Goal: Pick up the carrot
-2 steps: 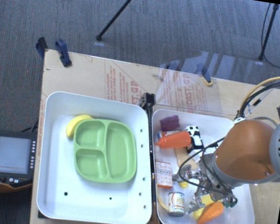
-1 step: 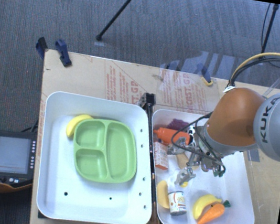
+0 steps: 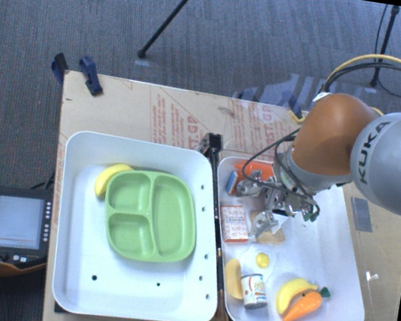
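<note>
My pincer (image 3: 266,224) hangs over the middle of the right bin (image 3: 348,257), but I cannot tell its grip. The carrot (image 3: 303,306) lies toward the near right corner, slanting, touching the banana (image 3: 290,291).

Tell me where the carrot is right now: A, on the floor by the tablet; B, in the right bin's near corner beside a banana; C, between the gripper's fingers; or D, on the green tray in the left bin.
B: the carrot lies in the right bin, at its near corner, against a banana, well away from the gripper.
</note>
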Motion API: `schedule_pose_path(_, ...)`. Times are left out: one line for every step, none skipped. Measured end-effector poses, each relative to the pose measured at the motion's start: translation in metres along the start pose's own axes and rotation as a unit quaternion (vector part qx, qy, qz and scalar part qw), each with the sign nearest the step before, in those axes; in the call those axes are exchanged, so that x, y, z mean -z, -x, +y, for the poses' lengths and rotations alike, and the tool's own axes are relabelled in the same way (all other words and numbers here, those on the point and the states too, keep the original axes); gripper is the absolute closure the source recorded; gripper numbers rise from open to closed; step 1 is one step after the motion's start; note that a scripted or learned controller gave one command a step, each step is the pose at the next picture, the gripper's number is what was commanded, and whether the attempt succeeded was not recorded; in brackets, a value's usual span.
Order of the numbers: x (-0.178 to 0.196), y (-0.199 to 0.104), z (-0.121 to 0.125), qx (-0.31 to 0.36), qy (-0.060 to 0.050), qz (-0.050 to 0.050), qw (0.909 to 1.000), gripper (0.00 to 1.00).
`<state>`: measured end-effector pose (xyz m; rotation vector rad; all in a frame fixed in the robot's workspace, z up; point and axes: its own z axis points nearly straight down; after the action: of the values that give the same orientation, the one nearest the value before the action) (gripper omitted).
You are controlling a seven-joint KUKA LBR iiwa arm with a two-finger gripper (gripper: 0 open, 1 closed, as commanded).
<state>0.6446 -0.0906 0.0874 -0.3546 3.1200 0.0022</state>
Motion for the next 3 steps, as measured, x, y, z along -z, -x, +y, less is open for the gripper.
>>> schedule_pose_path(0.04,-0.065,0.022,0.057,0.0,-0.001,0.9984,0.0)
schedule_pose_path(0.0,-0.129,-0.022,0.229,0.001,0.0,0.9734,0.0)
schedule_pose_path(0.005,-0.158,0.011,0.369,0.002,-0.002,0.9295,0.0)
